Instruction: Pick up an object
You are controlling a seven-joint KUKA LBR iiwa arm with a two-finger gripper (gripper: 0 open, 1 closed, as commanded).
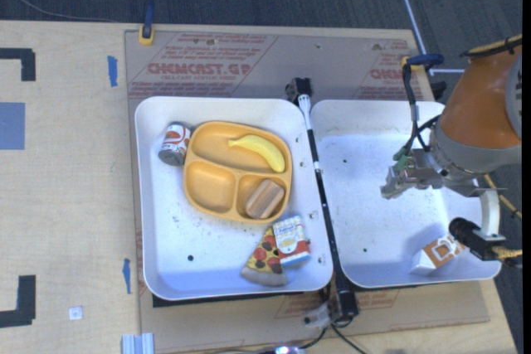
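The end effector (397,181) hangs over the right bin (365,257), above bare floor near its middle. Whether it is wide or narrow cannot be told; nothing shows in it.

The closest thing to take is the small carton (438,253), orange and white, in the right bin's near right corner, close against the wall and just beside the arm's black fitting. To do this well, the end effector should shift toward that corner, come straight down, and straddle the carton across its short side, keeping clear of the bin wall. The carton seems tilted, its long axis running roughly from near-left to far-right, though it is small and hard to read.

The left bin (158,261) holds a tray (211,191) with a banana (259,151), a can (173,143), a pizza slice (264,259) and a second carton (290,238).
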